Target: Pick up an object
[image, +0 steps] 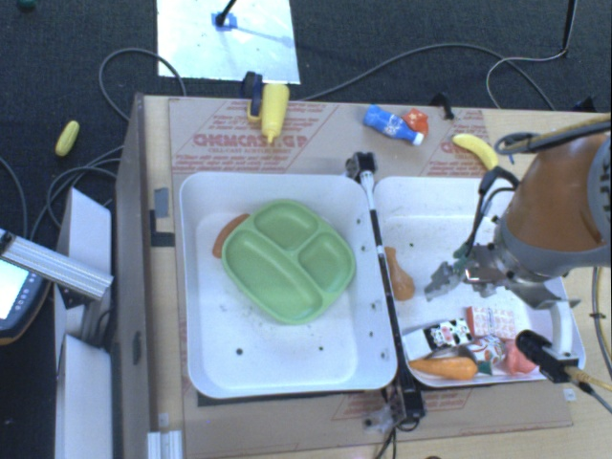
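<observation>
Camera view, what I see from my end: arm [555, 208] is in from the right side of the view and over the right bin [421, 199], with the gripper [442, 281] low over the bin's middle. I can't tell from this angle if the claw is open or closed, and I see nothing in it. Closest candidate to pick is an orange-brown piece [398, 277] on the right bin's floor, just beside the gripper on the side toward the left bin and close to the dark rod [375, 232] that runs along the seam between the bins; looks like a thin gap between piece and gripper, not confirmed. Rest of the right bin's stuff is bunched along the near edge: an orange carrot-like thing [448, 369], a small black-and-white box [449, 334] just above it in view, a red-and-white packet [492, 319] and a pink lump [521, 359], all packed close or touching. Left bin [287, 361] has a green divided plate [287, 261] lying flat, with an orange thing [222, 237] poking out from under its far-left edge. On the bench beyond the bins: a yellow bottle [273, 111], a blue-and-white bottle [392, 122] on its side, a banana [475, 149] near the arm
</observation>
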You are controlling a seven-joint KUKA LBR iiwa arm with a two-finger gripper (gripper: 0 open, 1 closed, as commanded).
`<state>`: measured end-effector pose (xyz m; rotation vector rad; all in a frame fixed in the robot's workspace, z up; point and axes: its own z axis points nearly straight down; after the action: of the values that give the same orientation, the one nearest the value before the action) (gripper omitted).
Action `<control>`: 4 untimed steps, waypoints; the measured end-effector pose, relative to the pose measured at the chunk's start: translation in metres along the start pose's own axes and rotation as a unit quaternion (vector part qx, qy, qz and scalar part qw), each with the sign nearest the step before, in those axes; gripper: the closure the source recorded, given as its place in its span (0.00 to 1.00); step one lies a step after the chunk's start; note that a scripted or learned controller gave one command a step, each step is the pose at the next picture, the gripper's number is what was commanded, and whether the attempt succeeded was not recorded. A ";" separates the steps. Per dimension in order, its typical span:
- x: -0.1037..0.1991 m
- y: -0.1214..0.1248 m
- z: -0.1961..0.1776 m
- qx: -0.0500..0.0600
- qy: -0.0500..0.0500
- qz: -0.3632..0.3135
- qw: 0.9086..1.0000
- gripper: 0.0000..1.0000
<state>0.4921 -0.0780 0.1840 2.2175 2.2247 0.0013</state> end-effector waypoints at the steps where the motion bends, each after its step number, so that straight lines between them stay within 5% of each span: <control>1: 0.000 0.001 -0.011 -0.002 0.000 0.000 1.000 1.00; 2: 0.063 -0.001 0.000 0.000 0.000 0.000 1.000 1.00; 3: 0.010 0.024 0.000 -0.001 -0.001 0.002 1.000 1.00; 4: 0.011 0.025 -0.011 -0.002 0.000 0.000 1.000 1.00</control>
<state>0.5168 -0.0666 0.1949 2.2159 2.2228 0.0048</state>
